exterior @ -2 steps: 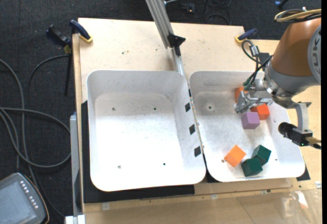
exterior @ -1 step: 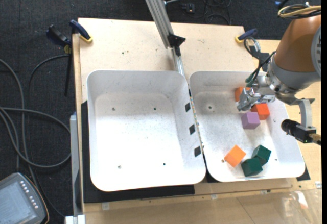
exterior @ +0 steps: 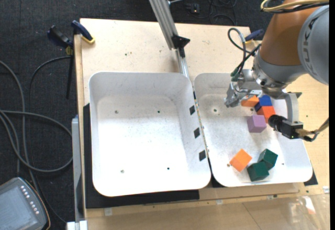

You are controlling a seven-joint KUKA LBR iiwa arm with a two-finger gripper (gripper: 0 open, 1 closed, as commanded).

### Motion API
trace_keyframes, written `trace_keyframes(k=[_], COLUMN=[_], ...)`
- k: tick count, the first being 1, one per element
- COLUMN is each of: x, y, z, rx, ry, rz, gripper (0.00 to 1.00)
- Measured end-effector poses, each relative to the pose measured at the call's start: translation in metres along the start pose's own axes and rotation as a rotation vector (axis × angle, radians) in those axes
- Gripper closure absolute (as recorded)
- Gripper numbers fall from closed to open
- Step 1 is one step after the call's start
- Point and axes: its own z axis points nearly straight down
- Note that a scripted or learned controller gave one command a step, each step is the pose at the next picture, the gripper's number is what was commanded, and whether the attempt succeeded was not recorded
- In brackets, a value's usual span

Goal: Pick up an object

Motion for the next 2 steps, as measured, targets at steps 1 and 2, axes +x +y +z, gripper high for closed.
trace_keyframes(k=[1, 2], x=[0.053, 0.102], y=[0.015, 0.026], z=[-0.01, -0.016], rx=[0.0, 0.0], ry=[0.001, 0.001], rz=[0.0, 0.0], gripper=[1.0, 1.0])
